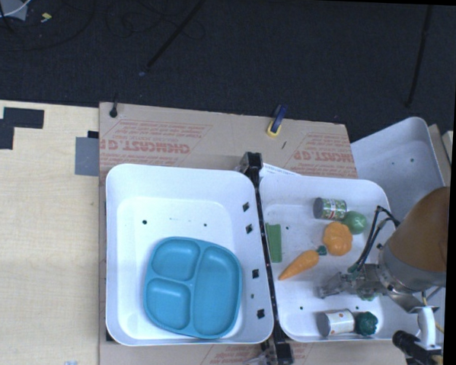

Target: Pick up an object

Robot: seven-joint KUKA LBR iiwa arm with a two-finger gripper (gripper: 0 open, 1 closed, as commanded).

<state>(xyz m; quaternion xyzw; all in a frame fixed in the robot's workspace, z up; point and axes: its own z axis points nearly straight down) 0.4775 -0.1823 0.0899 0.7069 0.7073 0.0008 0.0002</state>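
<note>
Carrot (299,265) beside end effector (343,285).

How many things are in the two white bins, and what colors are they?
Blue: 1, the divided plate in the left bin.
Orange: 2, the carrot and the orange in the right bin.
Green: 3, the flat block, a ball and a darker ball.
Cans: 2, one near the top, one white.
Total: 8

Red letters printed on the brown cardboard sheet (177,141) behind the white bins (128,188), upside down and mirrored, too faint to read. Small can (330,209) label too tiny to read.
</note>
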